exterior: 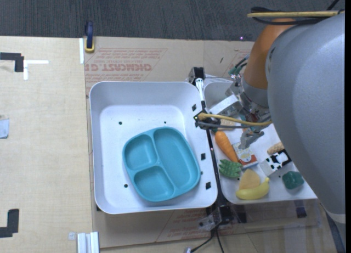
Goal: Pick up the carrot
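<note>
The carrot (225, 144), orange with a green leafy end (230, 168), lies at a slant along the left side of the right bin (216, 90). My gripper (248, 140) hangs low in that bin, just right of the carrot's middle, under the orange-banded wrist (263, 54). The carrot rests on the bin floor and nothing lifts it. The grey arm hides much of the right bin.
The left bin (109, 136) holds a blue divided plate (160, 163). Near the carrot lie a yellow banana (253, 192), a yellow wedge (249, 179), a green item (292, 180) and a black-and-white piece (277, 159). A yellow cable (230, 119) crosses above the carrot's tip.
</note>
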Controlling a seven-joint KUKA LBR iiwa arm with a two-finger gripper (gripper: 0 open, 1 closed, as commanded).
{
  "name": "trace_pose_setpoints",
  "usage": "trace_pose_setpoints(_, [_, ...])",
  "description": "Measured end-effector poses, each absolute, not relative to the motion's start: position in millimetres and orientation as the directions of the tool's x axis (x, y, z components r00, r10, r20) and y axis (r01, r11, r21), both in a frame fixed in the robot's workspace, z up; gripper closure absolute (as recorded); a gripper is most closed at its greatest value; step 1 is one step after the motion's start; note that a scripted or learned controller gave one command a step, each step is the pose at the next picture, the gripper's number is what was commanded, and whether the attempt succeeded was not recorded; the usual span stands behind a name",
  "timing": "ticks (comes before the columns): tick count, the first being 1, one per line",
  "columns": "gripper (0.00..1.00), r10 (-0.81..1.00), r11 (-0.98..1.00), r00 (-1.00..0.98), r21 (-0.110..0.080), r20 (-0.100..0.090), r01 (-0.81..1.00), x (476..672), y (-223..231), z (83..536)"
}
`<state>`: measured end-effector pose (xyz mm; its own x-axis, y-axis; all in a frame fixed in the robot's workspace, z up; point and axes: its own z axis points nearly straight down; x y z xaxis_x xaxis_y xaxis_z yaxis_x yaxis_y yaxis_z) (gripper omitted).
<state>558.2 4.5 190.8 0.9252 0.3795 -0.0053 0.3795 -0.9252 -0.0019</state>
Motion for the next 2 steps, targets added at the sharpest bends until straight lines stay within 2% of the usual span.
trace_pose_setpoints(1, [0.0,0.354,-0.935,0.935,-0.003,-0.006,0.354,502.0,-19.7,190.6])
trace_pose_setpoints(2, [0.0,0.282,-0.959,0.959,-0.004,-0.006,0.282,477.7,4.6,190.7])
